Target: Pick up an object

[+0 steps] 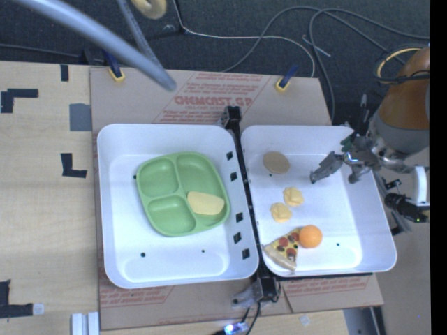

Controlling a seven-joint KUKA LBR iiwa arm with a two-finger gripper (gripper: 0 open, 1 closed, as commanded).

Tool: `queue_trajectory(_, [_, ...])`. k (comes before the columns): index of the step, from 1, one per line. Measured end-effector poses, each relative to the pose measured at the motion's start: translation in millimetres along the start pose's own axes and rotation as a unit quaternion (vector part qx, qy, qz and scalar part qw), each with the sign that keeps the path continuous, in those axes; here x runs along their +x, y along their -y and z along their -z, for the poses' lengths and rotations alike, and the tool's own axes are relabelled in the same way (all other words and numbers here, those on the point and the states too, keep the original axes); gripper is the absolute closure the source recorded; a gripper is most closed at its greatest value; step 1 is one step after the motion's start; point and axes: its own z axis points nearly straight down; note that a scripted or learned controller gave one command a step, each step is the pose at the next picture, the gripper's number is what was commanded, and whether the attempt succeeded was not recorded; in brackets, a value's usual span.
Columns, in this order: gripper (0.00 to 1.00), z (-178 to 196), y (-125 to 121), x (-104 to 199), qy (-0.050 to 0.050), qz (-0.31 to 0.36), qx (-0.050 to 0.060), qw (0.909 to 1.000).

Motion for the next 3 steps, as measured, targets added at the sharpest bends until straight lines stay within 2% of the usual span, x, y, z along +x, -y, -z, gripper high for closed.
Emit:
queue_trajectory(1, [0.00,8,-3,1,0.001,0.002,-0.007,1.0000])
queue_trajectory(3, [0.00,-79,0,1,0.001,0.002,-0.005,1.0000])
